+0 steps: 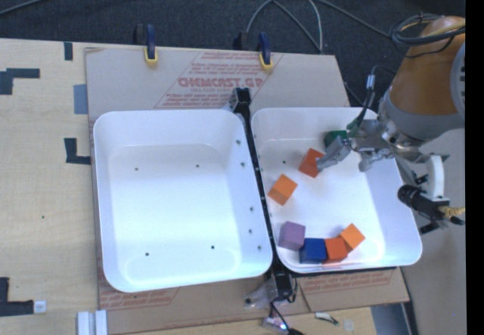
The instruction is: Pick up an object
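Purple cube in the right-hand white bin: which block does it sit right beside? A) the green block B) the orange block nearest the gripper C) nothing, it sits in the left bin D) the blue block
D: the purple cube lies near the front wall of the right-hand white bin, with the blue block directly next to it, while the green block lies far off, up by the gripper.

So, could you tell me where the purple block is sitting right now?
The purple block lies in the right bin, near its front edge by the divider, touching the blue block on its right.
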### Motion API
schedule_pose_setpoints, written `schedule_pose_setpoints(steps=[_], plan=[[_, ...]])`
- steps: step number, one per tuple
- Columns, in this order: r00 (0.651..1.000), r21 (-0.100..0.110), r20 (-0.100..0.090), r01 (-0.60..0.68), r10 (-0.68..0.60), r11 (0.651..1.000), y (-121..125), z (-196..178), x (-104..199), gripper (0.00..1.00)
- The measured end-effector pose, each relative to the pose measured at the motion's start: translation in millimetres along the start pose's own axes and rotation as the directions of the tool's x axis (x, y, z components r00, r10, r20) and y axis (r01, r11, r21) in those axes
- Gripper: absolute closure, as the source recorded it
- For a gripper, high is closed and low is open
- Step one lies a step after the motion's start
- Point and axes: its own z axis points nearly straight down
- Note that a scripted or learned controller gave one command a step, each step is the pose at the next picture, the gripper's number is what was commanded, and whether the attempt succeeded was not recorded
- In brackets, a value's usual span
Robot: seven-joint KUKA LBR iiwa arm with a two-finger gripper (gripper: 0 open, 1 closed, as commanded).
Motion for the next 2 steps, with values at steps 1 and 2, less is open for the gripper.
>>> schedule_pose_setpoints(steps=[1, 2], plan=[[1.0, 0.0, 0.0, 0.001, -0.001, 1.0, 0.0, -10.1, 0.3, 1.0], [1.0, 0.001, 0.0, 0.0, 0.0, 1.0, -0.1, -9.6, 0.3, 0.0]])
